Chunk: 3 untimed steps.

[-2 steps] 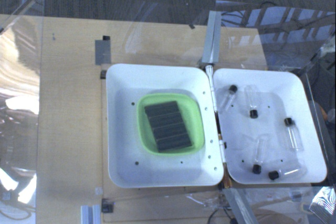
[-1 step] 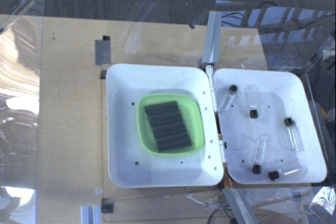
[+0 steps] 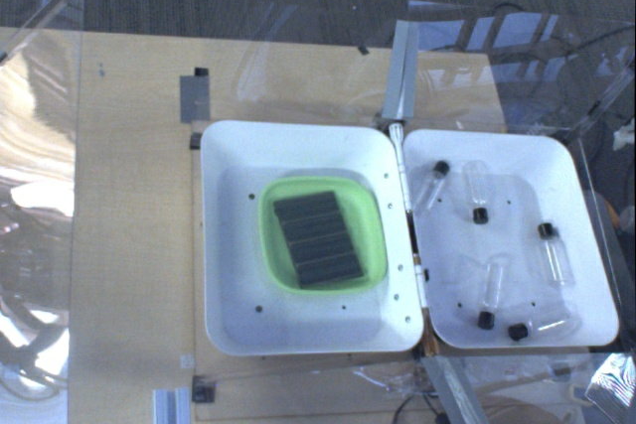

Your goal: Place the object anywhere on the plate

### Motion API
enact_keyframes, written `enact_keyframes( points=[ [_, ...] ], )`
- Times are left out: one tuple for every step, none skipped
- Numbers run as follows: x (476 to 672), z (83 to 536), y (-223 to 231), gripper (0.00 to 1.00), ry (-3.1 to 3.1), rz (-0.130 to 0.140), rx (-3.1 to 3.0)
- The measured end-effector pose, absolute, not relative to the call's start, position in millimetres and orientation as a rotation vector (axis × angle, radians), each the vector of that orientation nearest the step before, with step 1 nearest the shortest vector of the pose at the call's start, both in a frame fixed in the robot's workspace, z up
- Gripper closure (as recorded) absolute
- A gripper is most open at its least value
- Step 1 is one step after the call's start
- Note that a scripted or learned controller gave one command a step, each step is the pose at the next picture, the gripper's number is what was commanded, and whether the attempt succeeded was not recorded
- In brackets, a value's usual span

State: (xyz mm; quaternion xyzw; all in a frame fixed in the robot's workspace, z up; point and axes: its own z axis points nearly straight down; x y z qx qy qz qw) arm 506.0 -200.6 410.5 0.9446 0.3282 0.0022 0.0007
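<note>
Plainly, the dark ribbed block [image 3: 316,238] lies flat on the green plate [image 3: 269,248], well inside its rim and turned a little askew, in the left bin [image 3: 224,243]. That is the bin farther from the side the claw reaches in from. The right bin [image 3: 517,176], nearer that side, holds several clear vials [image 3: 554,258] with black caps, scattered and apart. Whether the claw is apart or together I cannot tell. If the block is the object meant (it looks so), the placing seems done. What remains is to retreat well: rise straight up before swinging back over the vials, so nothing drags the block off the plate.
</note>
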Motion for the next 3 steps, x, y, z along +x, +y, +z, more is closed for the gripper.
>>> enact_keyframes(
  points=[
    [489.2, 413.0, -199.0, 0.0, 0.845, 0.009, 3.023],
    [488.4, 359.2, -205.4, 0.0, 0.753, 0.005, 3.048],
    [488.7, 382.7, -205.4, 0.0, 0.66, 0.01, 3.067]
  ],
)
